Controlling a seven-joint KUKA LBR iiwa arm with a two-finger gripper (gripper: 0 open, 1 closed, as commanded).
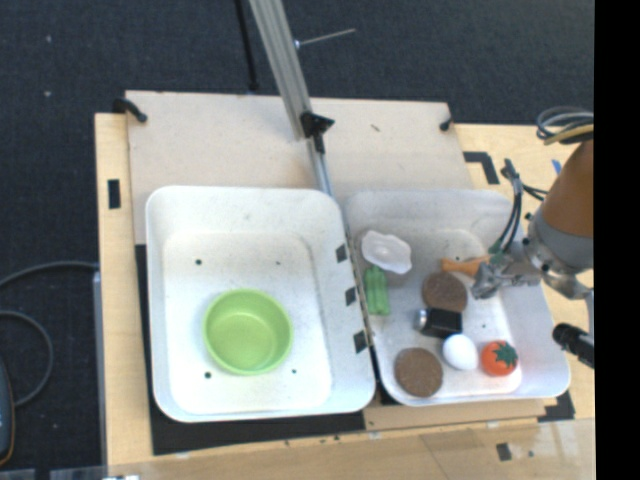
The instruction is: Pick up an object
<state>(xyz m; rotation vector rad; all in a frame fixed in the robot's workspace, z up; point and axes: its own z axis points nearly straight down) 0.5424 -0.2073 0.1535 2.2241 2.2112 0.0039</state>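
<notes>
Where hand (487, 279) hovers: brown disc (444, 291) beside.

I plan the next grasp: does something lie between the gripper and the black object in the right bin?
Yes. A brown disc lies between the gripper and the black object, touching it from above.

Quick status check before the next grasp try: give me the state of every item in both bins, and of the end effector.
Green bowl: upright, in the left bin.
Clear plastic piece: lying in the right bin.
Green block: flat by that bin's left wall.
Brown discs: flat.
Black cylinder: on its side.
White egg: beside the strawberry.
End effector: low over the right bin.
</notes>
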